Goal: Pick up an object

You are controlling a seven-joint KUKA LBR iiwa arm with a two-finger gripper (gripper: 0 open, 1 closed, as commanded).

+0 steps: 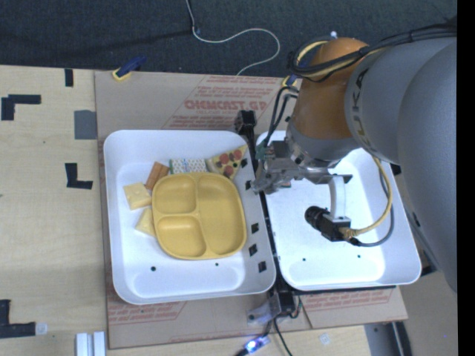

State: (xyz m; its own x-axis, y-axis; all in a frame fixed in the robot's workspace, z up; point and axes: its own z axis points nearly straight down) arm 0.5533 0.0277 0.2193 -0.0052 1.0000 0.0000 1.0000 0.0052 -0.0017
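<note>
A yellow divided plate (199, 215) lies in the left bin (178, 284). Along its far and left edges lie small toy foods: a pizza slice (228, 160), a patterned strip (186, 165), a brown stick (156, 174), a pale cracker (136, 195) and a yellow wedge (144, 225) partly under the plate. My gripper (261, 175) hangs over the divider between the two bins, just right of the pizza slice and of the plate's far right corner. The wrist hides its tips, and I see nothing held in it.
The right bin (349, 269) lies under the grey and orange arm (334, 87), which covers its far half. A black fitting (326, 223) with a yellow cable hangs from the arm over that bin. Brown cardboard (215, 102) lies under both bins.
</note>
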